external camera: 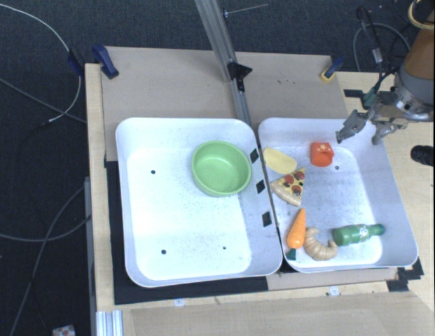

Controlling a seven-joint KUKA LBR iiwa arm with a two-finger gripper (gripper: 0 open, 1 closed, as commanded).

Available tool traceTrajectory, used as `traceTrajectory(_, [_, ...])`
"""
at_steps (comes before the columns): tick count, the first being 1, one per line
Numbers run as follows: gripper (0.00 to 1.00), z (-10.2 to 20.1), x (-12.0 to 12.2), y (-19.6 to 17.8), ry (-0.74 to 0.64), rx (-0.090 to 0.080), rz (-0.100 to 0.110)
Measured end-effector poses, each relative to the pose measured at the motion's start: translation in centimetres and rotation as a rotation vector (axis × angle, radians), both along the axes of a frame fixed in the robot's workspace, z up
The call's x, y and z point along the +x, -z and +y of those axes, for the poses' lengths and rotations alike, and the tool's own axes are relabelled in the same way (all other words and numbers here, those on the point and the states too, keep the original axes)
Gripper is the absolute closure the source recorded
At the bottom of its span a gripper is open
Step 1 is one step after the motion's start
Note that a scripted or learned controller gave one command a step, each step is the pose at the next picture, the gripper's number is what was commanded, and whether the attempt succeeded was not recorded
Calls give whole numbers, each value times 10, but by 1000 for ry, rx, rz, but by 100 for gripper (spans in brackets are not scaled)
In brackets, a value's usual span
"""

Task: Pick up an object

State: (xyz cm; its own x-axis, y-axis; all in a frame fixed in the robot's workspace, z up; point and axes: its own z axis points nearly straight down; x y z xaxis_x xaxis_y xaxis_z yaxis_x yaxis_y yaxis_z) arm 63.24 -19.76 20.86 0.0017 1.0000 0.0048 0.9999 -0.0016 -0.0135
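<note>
My gripper (364, 131) hangs open over the far right corner of the right bin (382, 187), its two fingers spread apart with nothing between them. A red tomato-like toy (321, 153) sits just to the left of and below the fingers, apart from them. Further left lie a yellow slice (279, 161) and a pizza wedge (290, 187). Along the bin's near edge rest an orange carrot (296, 229), a tan croissant (321, 246) and a green bottle (357, 234) on its side.
The left bin (161, 229) holds a green bowl (221, 167) near its far right. A metal pole (217, 33) slants across the bench down to the gap between the bins. Blue clamps (104, 60) grip the bench's far corners.
</note>
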Motion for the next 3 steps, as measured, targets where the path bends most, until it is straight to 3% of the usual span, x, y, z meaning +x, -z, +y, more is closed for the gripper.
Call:
traceTrajectory(2, [0, -5, -11, 105, 0, 1, 1])
traceTrajectory(3, [100, -5, -8, 86, -1, 0, -10])
